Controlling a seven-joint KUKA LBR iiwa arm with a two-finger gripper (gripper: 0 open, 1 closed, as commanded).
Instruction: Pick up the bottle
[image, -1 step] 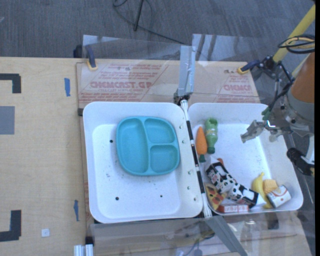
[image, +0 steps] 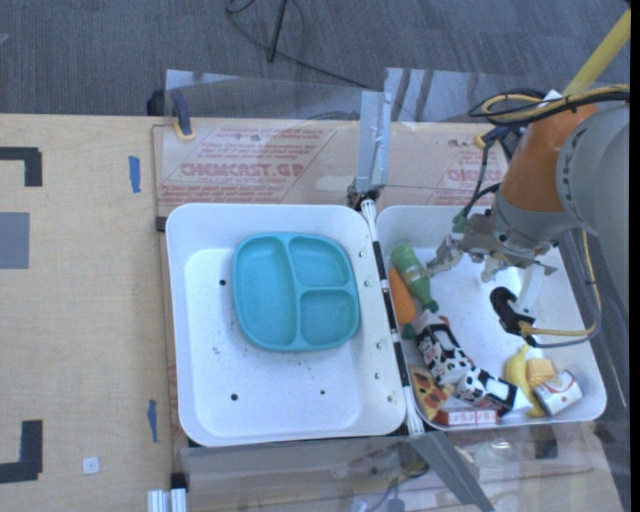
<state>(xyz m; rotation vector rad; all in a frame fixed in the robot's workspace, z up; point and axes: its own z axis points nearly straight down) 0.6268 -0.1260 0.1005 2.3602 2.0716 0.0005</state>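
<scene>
**A:** So, where does the tool (image: 492, 262) stand?

**B:** It hangs over the bare floor of the bin (image: 598, 395) it reaches into, toward that bin's far end. Whether it is apart or together I cannot tell, because the wrist covers it from above. The bottle is not in its hold.

**A:** And the bottle?

**B:** It's the closest thing to the tool. The green bottle (image: 412, 274) lies on its side just beside the tool, toward the wall shared with the other bin. Its length runs roughly along that wall.

**A:** Why there?

**B:** My guess is that it rolled until the wall stopped it, as a round body does. An orange carrot (image: 401, 300) touches it on the wall side, so the two look wedged as a pair.

**A:** Does that matter for the grasp?

**B:** Probably. The tool would have to shift toward that wall and close across the bottle's narrow width. The carrot and the wall leave little room on one side.

**A:** What lies farther off?

**B:** Toward the camera from the tool there is a black-and-white cow toy (image: 442, 352). A yellow banana (image: 519, 370) lies apart from it. Both sit in the clutter at the bin's near end.

**A:** And farthest?

**B:** Beyond the shared wall, a teal divided plate (image: 296, 290) lies flat in the second bin (image: 200, 350). It has no part in this job. The bench (image: 80, 300) spreads out past it.
</scene>
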